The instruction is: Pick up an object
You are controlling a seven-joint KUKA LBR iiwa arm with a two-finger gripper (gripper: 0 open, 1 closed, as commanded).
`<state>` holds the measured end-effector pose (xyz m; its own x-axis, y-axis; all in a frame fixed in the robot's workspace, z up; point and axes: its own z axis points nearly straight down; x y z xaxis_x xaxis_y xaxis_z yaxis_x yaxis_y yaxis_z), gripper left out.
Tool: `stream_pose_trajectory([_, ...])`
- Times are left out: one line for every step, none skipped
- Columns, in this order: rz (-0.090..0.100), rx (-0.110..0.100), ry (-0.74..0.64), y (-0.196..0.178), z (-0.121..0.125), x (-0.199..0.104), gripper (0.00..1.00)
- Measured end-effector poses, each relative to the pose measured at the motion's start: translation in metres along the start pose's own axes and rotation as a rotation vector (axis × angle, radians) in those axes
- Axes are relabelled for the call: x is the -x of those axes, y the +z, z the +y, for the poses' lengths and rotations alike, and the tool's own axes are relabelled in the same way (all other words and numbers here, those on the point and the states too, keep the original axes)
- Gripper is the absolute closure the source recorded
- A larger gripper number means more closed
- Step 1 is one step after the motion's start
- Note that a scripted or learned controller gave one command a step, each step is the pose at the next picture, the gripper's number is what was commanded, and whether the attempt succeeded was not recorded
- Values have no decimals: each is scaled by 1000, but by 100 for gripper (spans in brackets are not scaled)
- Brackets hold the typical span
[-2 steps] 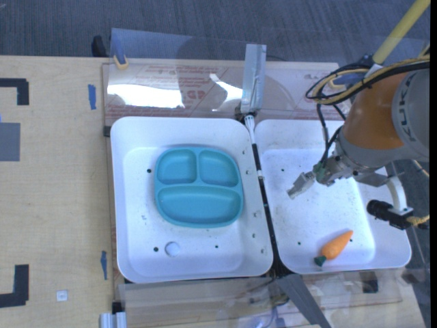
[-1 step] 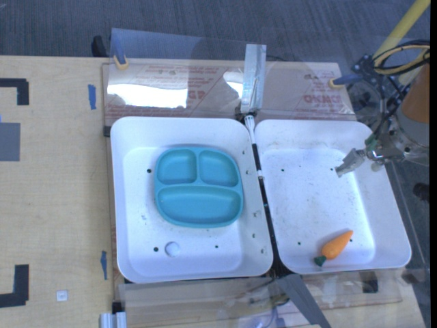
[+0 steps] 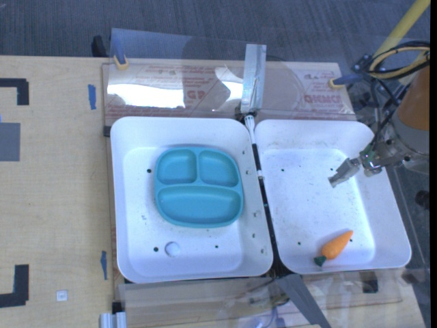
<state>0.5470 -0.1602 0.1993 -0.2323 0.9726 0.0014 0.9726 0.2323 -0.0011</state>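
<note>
The bench (image 3: 48, 183) was a light wooden surface carrying two shallow white bins side by side. The left bin (image 3: 130, 251) held a blue divided plate (image 3: 199, 186) with three compartments, lying flat near the bin's centre. A small white round object (image 3: 172, 249) sat on the bin floor just below the plate, toward the near edge. The right bin (image 3: 389, 248) adjoined the left bin along a dark centre seam. The arm (image 3: 416, 108) reached in over the right bin's far right corner, its orange band visible at the frame edge. The hand (image 3: 339, 176) hovered above the right bin's upper right area, pointing toward the centre; whether it was wide or narrow could not be determined. A toy carrot (image 3: 334, 247), orange with a green top, lay on the right bin's floor near the front wall, well apart from the hand and untouched by it.
</note>
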Motion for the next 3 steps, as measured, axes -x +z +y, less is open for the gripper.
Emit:
stream_pose_trajectory([-3, 3, -67, -29, -10, -14, 0])
stream_pose_trajectory([-4, 3, -241, -34, -4, -6, 0])
stream_pose_trajectory([-2, 1, -431, -23, 7, -4, 0])
